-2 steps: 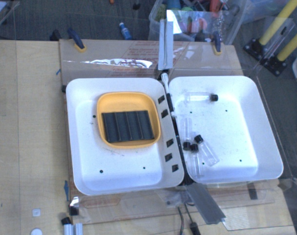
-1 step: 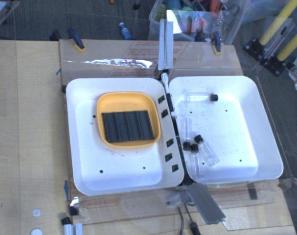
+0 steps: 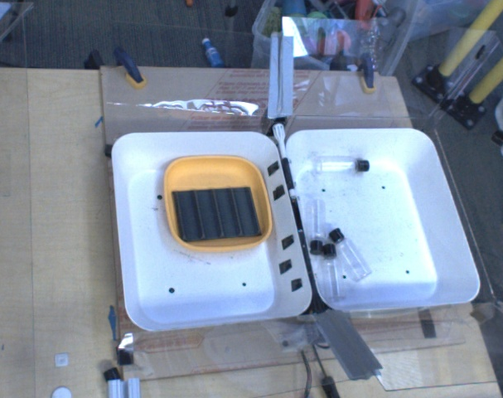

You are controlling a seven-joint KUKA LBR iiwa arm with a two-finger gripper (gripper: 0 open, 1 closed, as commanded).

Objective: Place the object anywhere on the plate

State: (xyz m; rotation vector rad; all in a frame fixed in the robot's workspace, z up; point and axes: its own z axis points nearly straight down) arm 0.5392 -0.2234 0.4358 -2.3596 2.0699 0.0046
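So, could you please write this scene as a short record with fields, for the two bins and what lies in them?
left bin: white bin, holds the plate
plate: yellow, rounded square plate, lies flat in the upper middle of the left bin
on the plate: dark ribbed block, lies flat, covers most of the plate's centre
right bin: white bin, beside the left bin
in the right bin: several clear tubes with black caps; one near the top, others near the left wall
task state: the dark block already rests on the plate
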